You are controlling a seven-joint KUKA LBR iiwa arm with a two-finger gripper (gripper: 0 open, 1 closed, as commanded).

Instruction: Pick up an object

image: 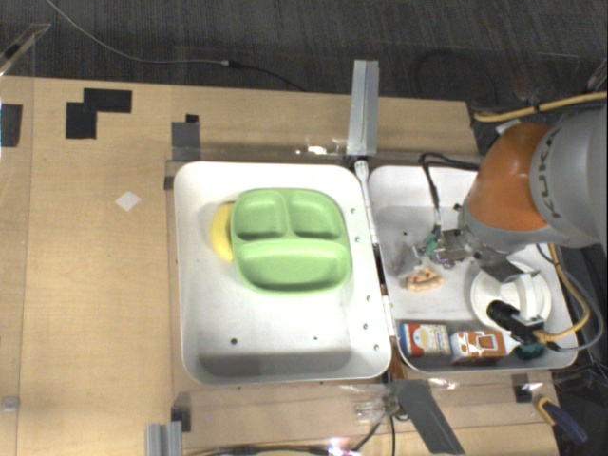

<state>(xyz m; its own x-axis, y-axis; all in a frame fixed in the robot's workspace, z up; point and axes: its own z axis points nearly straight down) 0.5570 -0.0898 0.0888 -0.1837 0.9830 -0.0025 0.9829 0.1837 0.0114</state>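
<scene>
My gripper (429, 248) is low in the right bin (404, 194), near its middle, with the orange-banded arm (508, 193) reaching in from the right. A small tan and orange item (423, 277) lies on the bin floor just below and in front of the gripper, close to it but apart. Along the front wall of the same bin lies a red, white and brown carton (452, 342) on its side. In the left bin (275, 361) a green divided plate (290, 238) rests in the back half, with a yellow thing (220, 233) partly hidden under its left edge.
A metal post (363, 112) stands behind the bins where they meet. The raised rims between the two bins run close to the gripper's left. Black markers (95, 110) sit on the wooden bench at the far left.
</scene>
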